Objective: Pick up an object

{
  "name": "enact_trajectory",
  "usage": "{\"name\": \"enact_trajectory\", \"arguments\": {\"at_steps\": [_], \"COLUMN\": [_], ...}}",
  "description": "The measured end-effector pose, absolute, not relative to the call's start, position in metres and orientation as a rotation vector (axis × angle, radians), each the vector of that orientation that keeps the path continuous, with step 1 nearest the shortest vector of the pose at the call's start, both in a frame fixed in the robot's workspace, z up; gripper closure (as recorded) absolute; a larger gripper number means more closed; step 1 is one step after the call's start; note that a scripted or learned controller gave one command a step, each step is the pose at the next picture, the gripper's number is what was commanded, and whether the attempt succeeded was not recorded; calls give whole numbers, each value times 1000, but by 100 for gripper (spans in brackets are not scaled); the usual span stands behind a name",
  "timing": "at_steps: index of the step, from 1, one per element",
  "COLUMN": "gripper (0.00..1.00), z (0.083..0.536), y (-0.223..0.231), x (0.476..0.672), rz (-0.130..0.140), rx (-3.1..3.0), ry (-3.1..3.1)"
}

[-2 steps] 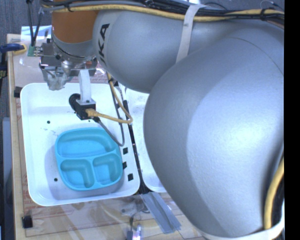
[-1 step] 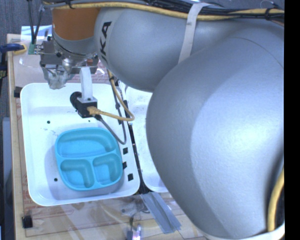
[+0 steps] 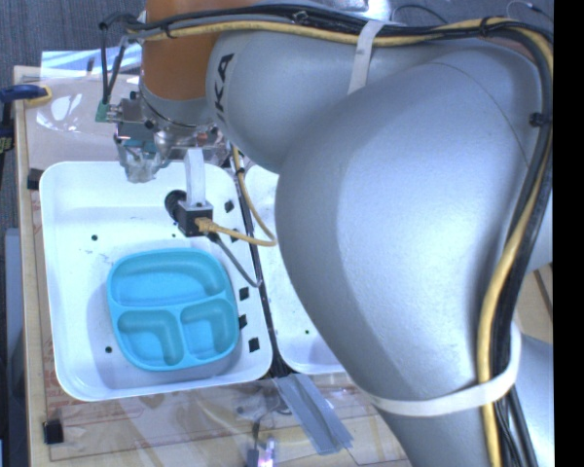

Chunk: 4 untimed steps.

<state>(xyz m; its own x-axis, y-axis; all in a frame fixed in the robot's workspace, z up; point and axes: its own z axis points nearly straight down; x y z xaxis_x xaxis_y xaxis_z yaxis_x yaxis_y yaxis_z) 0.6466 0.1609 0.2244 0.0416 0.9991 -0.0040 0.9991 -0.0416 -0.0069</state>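
1. Locate the target. The blue tray (image 3: 170, 319) is the only loose object available to pick. It lies flat on the floor of the left bin (image 3: 49, 222), in the near half, with its near-right corner close to the bin wall.

2. Check the pincer (image 3: 139, 166). It hangs over the far-left corner of the same bin, apart from the tray and with nothing visibly in it. You cannot tell from this angle whether it is spread or pressed together, so confirm this before you descend.

3. Plan the approach. Bring the pincer toward the near side of the bin until it stands over the tray.
   - Judged from its shape, the tray is too wide to span. Aim at an outer rim or at one of the raised dividers between compartments.
   - Set the pincer across the chosen edge, not along it.
   - A shallow, smooth tray will probably tip or slip when held by one edge, so lift slowly.
   - Keep clear of the bin wall at the near-right corner.

4. Inventory:
   - Blue tray: one, with three compartments, one large and two smaller.
   - White bins: two. The arm (image 3: 399, 212) largely covers the right bin (image 3: 307, 353).
   - Small dark marks on the left bin floor: several, too small to identify.
   - Bench (image 3: 97, 418): one.
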Motion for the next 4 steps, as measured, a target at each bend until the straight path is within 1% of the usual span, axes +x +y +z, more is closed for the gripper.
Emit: {"name": "enact_trajectory", "arguments": {"at_steps": [1,2,3,4], "gripper": [100,100,100,100], "z": [243,307,255,278], "y": [219,209,218,218], "x": [655,601,655,624], "rz": [5,9,10,9], "rx": [-2258,-2289,-2229,-2229], "ry": [-2181,-2148,-2211,-2210]}}
